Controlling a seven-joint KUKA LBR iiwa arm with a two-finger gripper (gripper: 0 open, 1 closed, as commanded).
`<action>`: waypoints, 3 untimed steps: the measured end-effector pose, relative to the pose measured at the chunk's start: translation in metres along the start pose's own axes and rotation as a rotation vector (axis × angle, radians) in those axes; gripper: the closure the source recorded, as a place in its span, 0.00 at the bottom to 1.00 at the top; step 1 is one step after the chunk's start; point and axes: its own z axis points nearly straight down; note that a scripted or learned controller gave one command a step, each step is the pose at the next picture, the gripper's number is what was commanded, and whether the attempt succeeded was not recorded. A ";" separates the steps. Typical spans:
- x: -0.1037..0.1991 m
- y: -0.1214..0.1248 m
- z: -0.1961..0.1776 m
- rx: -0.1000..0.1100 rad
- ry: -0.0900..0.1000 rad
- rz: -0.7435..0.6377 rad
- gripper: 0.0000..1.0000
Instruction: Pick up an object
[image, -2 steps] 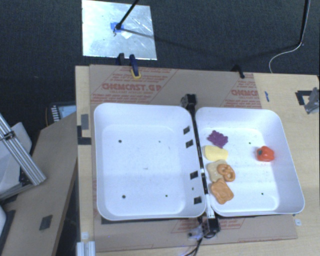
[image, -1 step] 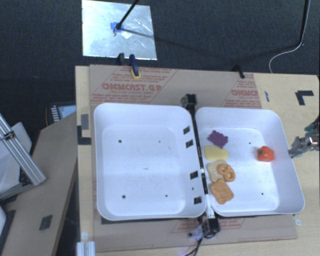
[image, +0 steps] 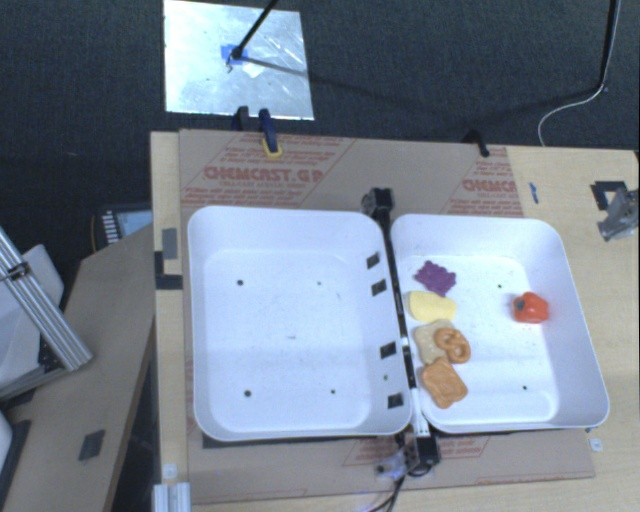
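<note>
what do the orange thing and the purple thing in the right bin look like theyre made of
Orange piece: probably glossy moulded plastic, judging by its saturated colour and a faint bright spot, like toy food. Purple piece: lumpy, duller, likely matte plastic or rubber; too small to be sure. Right bin: smooth white plastic, apparently.

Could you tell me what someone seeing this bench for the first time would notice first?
The eye goes first to the bright orange-red toy, alone towards the right side of the right bin. Next comes the column of toy foods along that bin's left wall: a purple piece, a yellow piece, a pretzel and a tan piece. The left bin looks plain white.
</note>
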 end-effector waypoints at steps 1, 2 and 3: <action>0.093 0.021 0.102 0.025 0.008 -0.003 1.00; 0.179 0.022 0.039 0.013 0.008 -0.003 1.00; 0.081 -0.008 -0.114 -0.002 0.000 0.019 1.00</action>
